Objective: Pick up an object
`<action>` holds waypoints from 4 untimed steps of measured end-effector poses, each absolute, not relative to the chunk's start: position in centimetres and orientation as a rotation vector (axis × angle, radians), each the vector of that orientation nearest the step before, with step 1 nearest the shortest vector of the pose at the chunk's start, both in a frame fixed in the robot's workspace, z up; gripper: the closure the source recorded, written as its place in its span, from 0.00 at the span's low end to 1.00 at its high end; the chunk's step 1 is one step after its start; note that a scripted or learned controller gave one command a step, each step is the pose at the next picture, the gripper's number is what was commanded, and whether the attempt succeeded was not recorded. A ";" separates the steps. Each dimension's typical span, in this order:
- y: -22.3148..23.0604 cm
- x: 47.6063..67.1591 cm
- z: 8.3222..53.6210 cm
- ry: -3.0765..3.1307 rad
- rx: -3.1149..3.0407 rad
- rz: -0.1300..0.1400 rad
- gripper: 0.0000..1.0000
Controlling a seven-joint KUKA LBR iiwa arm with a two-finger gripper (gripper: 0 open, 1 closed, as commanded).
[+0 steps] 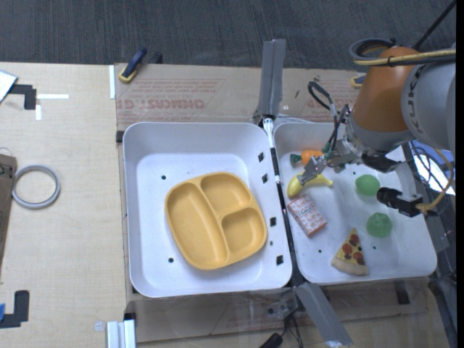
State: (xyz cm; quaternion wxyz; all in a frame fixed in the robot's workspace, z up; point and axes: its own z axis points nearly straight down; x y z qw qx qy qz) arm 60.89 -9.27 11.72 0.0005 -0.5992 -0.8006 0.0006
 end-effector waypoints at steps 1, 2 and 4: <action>-10.9 66.2 9.9 -2.682 -1.661 -0.002 0.00; -11.1 66.5 11.2 -2.690 -1.671 -0.007 1.00; -20.1 59.2 10.0 -2.499 -1.905 0.000 1.00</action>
